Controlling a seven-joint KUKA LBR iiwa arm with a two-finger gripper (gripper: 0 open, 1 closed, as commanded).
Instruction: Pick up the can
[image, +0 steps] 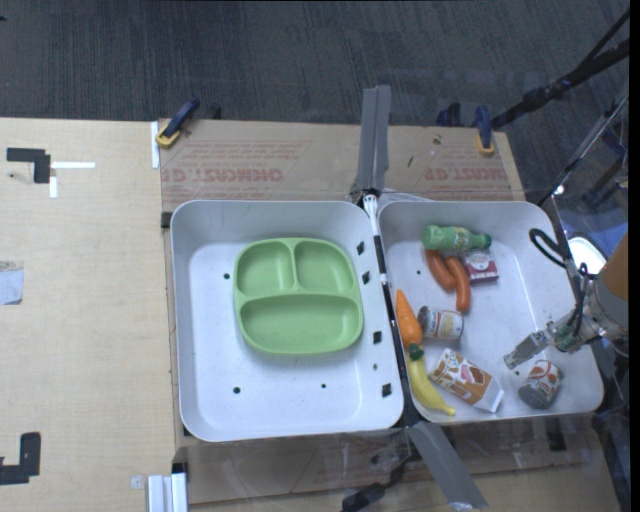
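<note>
Left bin (200, 330): holds a green divided plate (298, 296), nothing else of note.

Right bin (520, 225): clutter. Along its left wall an orange carrot (407, 318) and, below it, a yellow banana (425, 388). The can (441, 324) lies on its side just right of the carrot, roughly mid-bin. Above it sit two sausages (452, 277), a green bottle (455, 238) and a small red packet (482, 267). Below the can, a carton (466, 381) lies tilted, close to the banana.

Doing it well, as I judge: the can touches or nearly touches the carrot, so fingers should straddle its round body across the narrow width, coming straight down, clear of carrot and carton.

Far right: the gripper (528, 350) hangs low over the bin's right side, well apart from the can, above a crumpled cup-like item (541, 383). Nothing visibly held; whether its fingers are spread or closed I cannot tell. The arm enters from the right edge, wrist angled down-left.
</note>
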